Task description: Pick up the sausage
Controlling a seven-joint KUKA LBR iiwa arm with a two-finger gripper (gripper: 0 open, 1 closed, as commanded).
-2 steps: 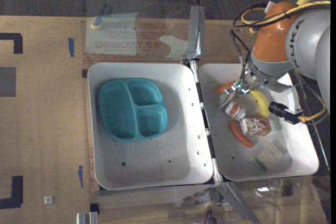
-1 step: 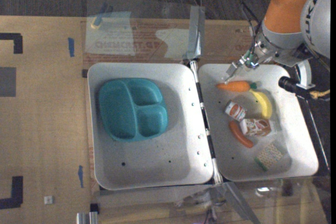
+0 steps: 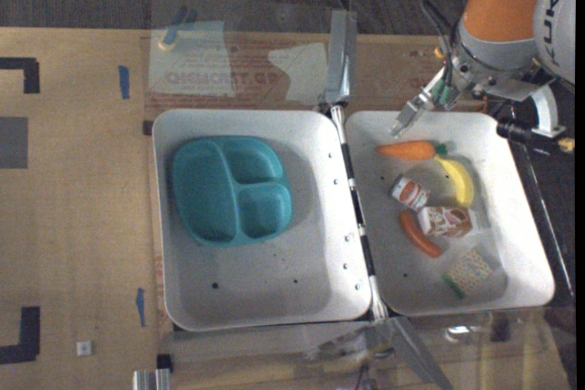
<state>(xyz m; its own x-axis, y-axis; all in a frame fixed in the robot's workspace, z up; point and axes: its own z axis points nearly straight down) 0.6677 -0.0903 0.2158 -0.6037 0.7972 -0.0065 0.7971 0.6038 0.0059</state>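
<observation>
Two white bins are seen side by side on a tan bench, with blue tape marks at the left and dark floor along the top of the frame; the left bin (image 3: 183, 288) is occupied by a teal tray (image 3: 232, 189), and the right bin (image 3: 530, 279) by a loose cluster of play food.

The sausage (image 3: 420, 234) is found near the middle of the right bin, lying on a slant, its upper end tucked just beside a small packet (image 3: 447, 220), which is judged to leave little room on that side; a can (image 3: 410, 192) is set just above it, a carrot (image 3: 412, 151) and banana (image 3: 457, 180) further up, and a cracker (image 3: 470, 270) toward the lower right. The crowding is judged likely to hamper a clean grasp.

The arm is seen at the upper right, its orange band above the wrist, bent down and leftward; the gripper (image 3: 408, 117) is held over the bin's upper edge, above the carrot and well apart from the sausage; nothing is seen between the fingers, but whether they are spread or closed cannot be told.
</observation>
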